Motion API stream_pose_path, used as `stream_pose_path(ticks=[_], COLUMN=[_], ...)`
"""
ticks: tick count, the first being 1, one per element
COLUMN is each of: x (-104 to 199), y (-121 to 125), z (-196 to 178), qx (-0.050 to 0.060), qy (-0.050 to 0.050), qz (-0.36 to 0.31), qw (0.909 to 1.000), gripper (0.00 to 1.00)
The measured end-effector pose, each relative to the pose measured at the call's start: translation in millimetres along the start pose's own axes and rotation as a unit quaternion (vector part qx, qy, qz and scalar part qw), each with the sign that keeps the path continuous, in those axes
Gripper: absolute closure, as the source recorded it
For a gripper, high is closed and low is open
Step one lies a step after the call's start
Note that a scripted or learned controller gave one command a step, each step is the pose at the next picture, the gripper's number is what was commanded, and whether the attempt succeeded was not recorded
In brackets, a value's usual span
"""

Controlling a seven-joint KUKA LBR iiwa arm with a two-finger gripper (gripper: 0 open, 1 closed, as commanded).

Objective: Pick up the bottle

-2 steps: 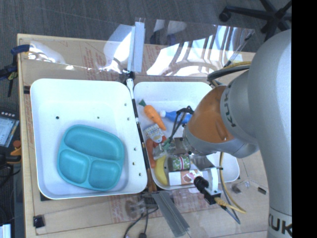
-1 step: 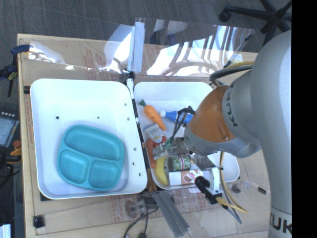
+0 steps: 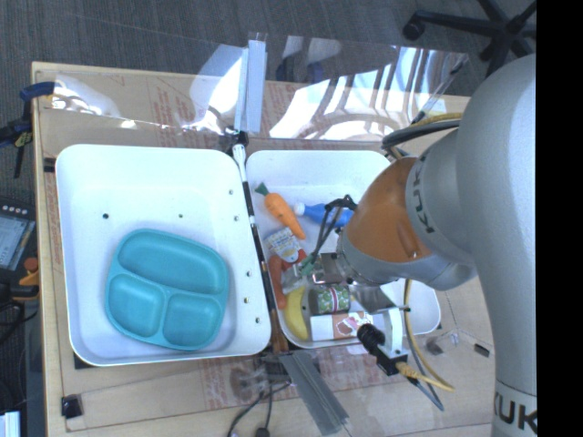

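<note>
Two white bins sit side by side on the bench (image 3: 127, 399). The left bin (image 3: 82, 180) holds a teal divided plate (image 3: 167, 287), lying flat toward its near half. The right bin (image 3: 360, 167) is crowded, and the arm (image 3: 474, 189), grey with an orange band (image 3: 387, 221), reaches in from the right and hangs low over the bin's near half, covering much of it. The pincer (image 3: 330, 291) is down among the clutter at the near end of the right bin, its dark body seen from above; whether its fingers are apart or closed cannot be told, and nothing can be seen between them. The bottle (image 3: 339, 326) lies on its side at the near edge of the right bin, pale with a red-and-white label, just below the pincer and partly tucked under the wrist; contact between the two cannot be judged. A yellow rounded thing (image 3: 297, 315) lies touching the bottle's left end. Farther back, an orange carrot-like toy (image 3: 281, 211) lies tilted near the divider, a small packet (image 3: 283, 242) just in front of it, and a blue thing (image 3: 321, 211) pokes out beside the orange band. Yellow and black cables (image 3: 417, 353) trail off the wrist over the bin's right rim.
</note>
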State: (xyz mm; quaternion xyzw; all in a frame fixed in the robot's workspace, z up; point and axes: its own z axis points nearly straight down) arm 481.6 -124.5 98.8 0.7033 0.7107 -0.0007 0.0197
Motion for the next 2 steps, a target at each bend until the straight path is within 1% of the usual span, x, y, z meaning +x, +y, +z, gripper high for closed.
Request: stream_pose_path(ticks=[1,2], x=[-5.2,3.8], y=[11.3,9.7], z=[-4.1,-3.5], qx=[-0.008,-0.007], qy=[0.012,0.011], qz=[0.186,0.17], qw=[0.9825,0.9853], gripper=[0.0,0.0])
